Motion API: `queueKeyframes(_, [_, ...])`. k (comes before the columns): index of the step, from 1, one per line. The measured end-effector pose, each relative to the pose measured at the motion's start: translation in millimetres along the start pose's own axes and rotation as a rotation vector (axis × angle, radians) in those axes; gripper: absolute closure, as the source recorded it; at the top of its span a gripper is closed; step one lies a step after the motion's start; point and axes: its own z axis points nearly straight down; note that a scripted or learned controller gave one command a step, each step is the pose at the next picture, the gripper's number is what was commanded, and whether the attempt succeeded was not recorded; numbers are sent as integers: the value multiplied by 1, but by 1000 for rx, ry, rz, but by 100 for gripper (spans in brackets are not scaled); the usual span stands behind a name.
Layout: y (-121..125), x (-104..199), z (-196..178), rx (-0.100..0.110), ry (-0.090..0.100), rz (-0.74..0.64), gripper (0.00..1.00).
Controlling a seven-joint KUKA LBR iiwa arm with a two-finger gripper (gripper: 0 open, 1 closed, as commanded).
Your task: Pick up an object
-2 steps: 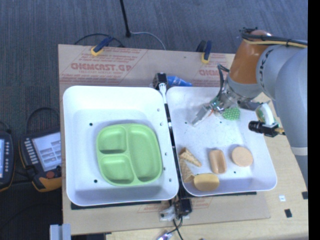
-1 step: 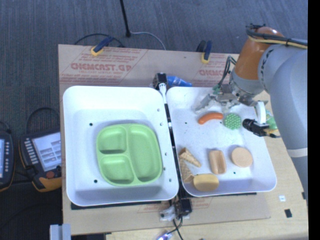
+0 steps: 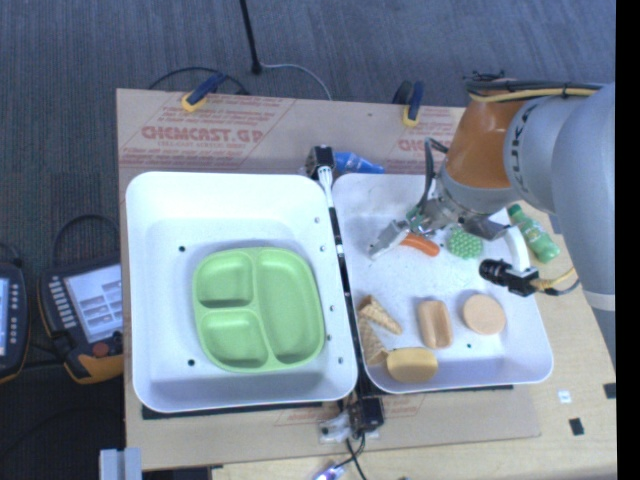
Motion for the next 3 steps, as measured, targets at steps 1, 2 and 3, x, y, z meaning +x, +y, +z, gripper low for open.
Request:
queueKeyframes(1, [1, -2, -12, -4, -4, 1, 100])
queueKeyframes(2, [1, -1, -11, -4, -4, 1, 0])
queueKeyframes(3, [-25, 24, -1, -3, -3, 9, 0])
